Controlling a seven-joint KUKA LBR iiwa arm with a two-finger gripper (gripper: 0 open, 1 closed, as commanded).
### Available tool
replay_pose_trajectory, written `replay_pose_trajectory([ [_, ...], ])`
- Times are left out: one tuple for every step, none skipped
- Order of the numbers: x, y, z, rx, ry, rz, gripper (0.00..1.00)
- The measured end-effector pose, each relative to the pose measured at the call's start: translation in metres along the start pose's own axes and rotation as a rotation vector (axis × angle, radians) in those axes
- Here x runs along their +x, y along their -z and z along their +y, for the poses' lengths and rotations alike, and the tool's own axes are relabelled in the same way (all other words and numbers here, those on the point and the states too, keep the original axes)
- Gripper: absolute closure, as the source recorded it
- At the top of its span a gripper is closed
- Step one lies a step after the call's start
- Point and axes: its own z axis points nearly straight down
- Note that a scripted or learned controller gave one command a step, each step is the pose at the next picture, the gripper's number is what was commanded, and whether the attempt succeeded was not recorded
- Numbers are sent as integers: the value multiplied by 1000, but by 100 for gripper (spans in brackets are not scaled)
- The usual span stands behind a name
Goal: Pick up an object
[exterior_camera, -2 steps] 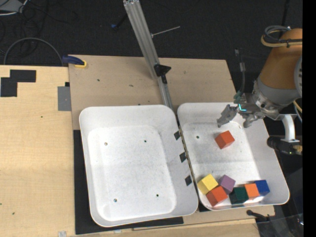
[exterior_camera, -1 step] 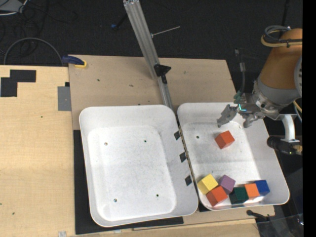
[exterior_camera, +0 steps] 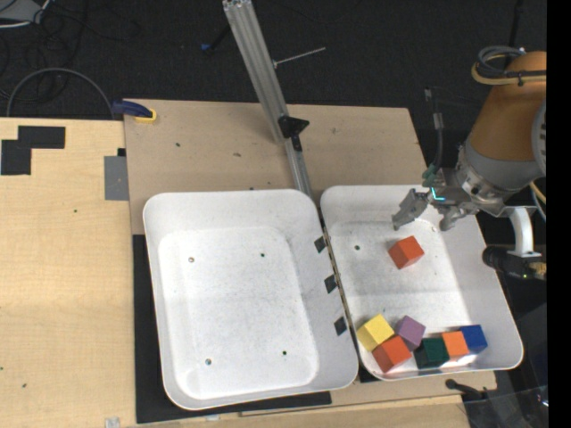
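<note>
Wooden bench (exterior_camera: 223,150), two white bins (exterior_camera: 178,212)

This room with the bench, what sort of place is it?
Probably a robotics lab: a robot arm reaches over two white bins, coloured blocks lie in one, and cables trail across the dark floor.

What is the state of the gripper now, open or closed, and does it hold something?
Gripper: open, holding nothing; it hangs over the right bin, just above the lone orange cube.
</note>
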Motion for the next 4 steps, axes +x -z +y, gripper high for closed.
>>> replay_pose_trajectory([
  [0, 0, 0, 0, 0, 0, 0],
  [0, 0, 0, 0, 0, 0, 0],
  [0, 0, 0, 0, 0, 0, 0],
  [0, 0, 0, 0, 0, 0, 0],
])
